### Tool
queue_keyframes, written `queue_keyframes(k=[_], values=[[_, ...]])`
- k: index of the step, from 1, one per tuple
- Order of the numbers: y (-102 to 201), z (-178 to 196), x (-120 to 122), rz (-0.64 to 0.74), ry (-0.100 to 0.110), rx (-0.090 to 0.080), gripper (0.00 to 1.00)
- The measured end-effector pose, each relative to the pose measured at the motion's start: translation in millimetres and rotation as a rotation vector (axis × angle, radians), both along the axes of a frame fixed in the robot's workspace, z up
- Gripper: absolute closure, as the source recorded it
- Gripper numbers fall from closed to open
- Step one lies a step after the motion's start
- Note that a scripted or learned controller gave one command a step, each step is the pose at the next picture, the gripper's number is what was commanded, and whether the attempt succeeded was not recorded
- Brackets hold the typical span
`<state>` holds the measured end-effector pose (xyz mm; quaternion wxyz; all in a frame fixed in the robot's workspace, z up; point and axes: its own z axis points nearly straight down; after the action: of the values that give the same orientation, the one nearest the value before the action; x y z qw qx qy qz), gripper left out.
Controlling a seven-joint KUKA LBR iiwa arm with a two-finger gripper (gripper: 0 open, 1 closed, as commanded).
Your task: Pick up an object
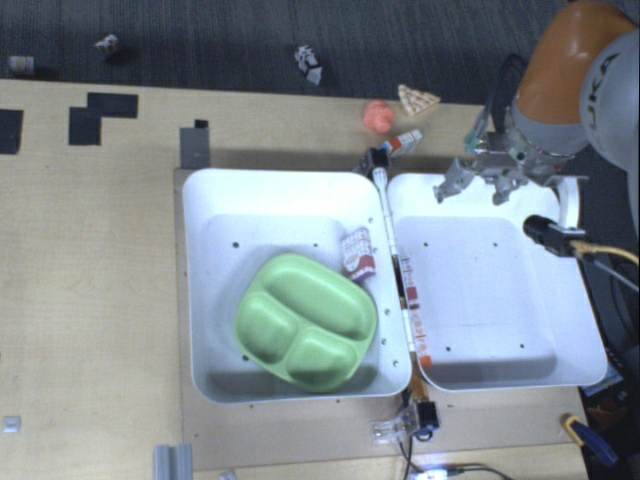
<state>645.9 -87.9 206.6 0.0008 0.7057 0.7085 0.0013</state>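
From where I stand, everything worth grabbing sits in the left bin (200, 268), while the end effector (480, 180) hangs over the far edge of the right bin (500, 288), so the coming move has to travel leftward across the divider between the two bins and toward the near side. The green compartment plate (305, 318) lies in the near half of that left bin, tilted a little, its long axis running from the left wall toward the right one. Just beyond its far right corner, close to the bin's right wall, is a small red-and-white packet (357, 251), standing roughly lengthwise along the divider; it is the nearer of the two to the arm. The two fingers look spread apart with nothing between them. The arm (575, 63) comes in from the right, its orange band high above the bin's far right corner and the wrist pointing down and leftward, well apart from either object
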Motion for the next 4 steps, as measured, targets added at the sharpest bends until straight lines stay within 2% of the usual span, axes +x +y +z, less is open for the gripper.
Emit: queue_keyframes(k=[1,2,3,4], values=[[4,-117,-31,-0.002,-0.001,-0.001,0.00],[5,-106,-30,-0.001,-0.005,0.000,1.00],[-92,-25,20,-0.003,-0.006,-0.004,1.00],[-7,52,24,0.002,-0.005,0.001,1.00]])
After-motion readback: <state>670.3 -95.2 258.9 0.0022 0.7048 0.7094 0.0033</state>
